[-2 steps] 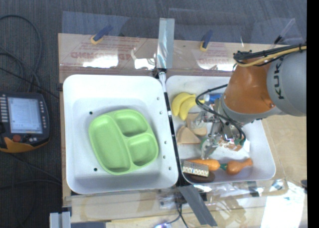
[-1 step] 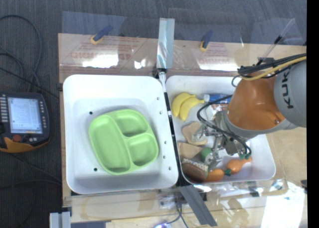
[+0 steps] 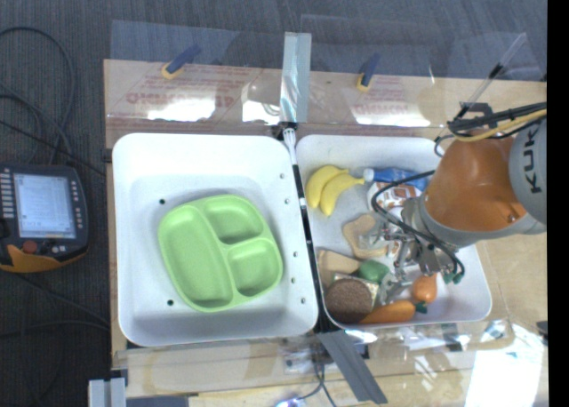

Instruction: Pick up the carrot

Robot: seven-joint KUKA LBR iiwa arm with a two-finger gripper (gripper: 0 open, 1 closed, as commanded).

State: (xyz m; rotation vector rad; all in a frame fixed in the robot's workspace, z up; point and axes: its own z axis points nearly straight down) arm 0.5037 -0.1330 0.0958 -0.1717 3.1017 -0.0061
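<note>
Wooden bench (image 3: 204,94), two white bins. Carrot (image 3: 388,312) lies at the right bin's (image 3: 476,303) front edge, below the claw (image 3: 411,265); can't tell its grip state. Looks light, stiff, slick plastic — I'd grab mid-length.

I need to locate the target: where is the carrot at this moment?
The carrot lies in the right bin, near its front edge, beside the round brown patty, just below the gripper.

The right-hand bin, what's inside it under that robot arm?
The right bin holds bananas, a carrot, a brown round item and a blue packet. The arm covers whatever lies beneath it.
</note>
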